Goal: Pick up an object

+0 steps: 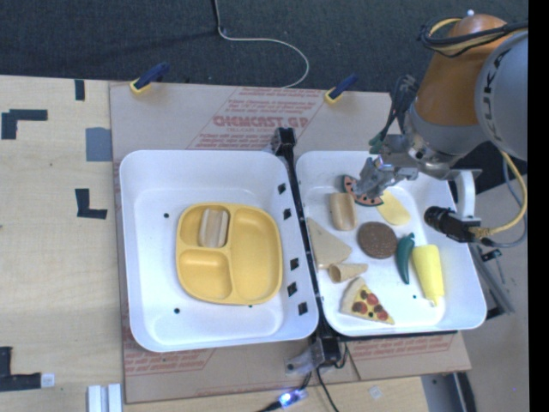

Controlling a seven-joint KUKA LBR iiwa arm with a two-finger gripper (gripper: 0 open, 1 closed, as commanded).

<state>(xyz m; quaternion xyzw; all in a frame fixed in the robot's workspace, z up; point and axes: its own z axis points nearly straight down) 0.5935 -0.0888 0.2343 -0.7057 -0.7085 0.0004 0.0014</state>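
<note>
My gripper (372, 185) hangs over the back of the right bin (463, 316), right above a small round red-rimmed item (367, 199) that it partly hides. Toy food lies around it in that bin: a tan bread roll (342, 211), a pale yellow slice (395, 209), a brown cookie (377, 239), a green pepper (403, 257), a yellow corn cob (429, 270), a pale wedge (328, 244), a small cone (347, 271) and a pizza slice (367, 302). I see nothing between the fingers.
The left bin (141, 230) holds a yellow divided plate (249, 260) with a tan block (213, 227) in one compartment. A black divider (296, 221) runs between the bins. A cable (257, 41) lies across the back of the bench.
</note>
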